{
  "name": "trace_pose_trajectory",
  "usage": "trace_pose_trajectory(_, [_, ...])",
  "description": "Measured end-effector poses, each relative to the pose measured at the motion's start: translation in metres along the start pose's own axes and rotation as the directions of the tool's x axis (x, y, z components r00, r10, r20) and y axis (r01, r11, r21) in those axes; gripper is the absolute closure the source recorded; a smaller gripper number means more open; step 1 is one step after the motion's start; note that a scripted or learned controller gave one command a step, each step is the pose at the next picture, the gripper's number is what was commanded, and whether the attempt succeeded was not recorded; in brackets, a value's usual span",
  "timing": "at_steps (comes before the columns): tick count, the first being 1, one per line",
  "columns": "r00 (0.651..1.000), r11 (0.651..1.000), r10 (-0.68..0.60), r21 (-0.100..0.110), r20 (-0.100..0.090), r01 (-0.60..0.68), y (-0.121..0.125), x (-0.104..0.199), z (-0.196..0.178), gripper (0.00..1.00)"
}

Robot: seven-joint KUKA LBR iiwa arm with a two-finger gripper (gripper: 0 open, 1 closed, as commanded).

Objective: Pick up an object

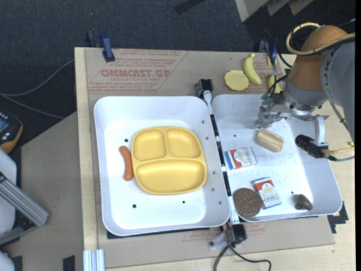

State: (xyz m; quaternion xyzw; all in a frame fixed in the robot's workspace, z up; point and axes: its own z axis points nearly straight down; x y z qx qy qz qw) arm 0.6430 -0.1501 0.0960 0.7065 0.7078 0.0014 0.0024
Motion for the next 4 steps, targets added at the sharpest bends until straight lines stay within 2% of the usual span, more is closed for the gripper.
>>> trace_pose_trajectory(1, [1.000, 1.000, 0.000, 0.001, 0.000, 0.000, 0.000, 0.000, 0.001, 0.00])
trace_pose_trajectory(2, [1.000, 1.000, 0.003, 0.010, -0.003, -0.003, -0.037, 0.000, 0.012, 0.00])
trace_pose_trajectory(3, [1.000, 1.000, 0.002, 0.004, -0.001, -0.002, -0.034, 0.000, 0.001, 1.00])
trace_pose_trajectory(4, [1.000, 1.000, -0.008, -0.006, -0.003, 0.008, -0.014, 0.082, -0.096, 1.00])
